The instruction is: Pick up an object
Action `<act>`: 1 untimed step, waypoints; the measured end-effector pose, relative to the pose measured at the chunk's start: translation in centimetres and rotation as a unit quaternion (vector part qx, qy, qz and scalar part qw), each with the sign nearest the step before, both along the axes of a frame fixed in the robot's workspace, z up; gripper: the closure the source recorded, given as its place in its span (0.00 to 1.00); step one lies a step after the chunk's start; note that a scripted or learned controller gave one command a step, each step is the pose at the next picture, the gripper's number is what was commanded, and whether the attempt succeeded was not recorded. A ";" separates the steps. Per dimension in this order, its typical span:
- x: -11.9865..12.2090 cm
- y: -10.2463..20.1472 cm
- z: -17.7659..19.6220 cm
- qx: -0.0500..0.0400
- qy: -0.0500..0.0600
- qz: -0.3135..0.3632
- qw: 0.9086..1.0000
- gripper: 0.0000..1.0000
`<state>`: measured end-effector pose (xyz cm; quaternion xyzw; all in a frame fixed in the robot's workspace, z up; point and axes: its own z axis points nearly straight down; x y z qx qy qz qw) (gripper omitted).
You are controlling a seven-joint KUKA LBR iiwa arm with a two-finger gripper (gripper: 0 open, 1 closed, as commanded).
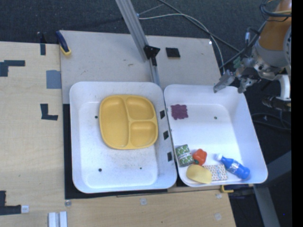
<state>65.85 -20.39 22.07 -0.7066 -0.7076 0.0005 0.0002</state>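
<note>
bench (113, 56): pale, taped; two white bins (118, 183) | hand (233, 83): fingers spread, holding nothing

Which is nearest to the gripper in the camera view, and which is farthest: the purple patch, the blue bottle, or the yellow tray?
From the gripper:
1. Purple patch, top left of the right bin.
2. Blue bottle, bottom right corner of that bin.
3. Yellow tray, in the left bin.
</note>
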 end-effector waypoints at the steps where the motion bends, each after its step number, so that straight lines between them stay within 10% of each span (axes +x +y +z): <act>1: -0.2 0.9 -6.0 0.000 0.003 0.000 1.000 0.00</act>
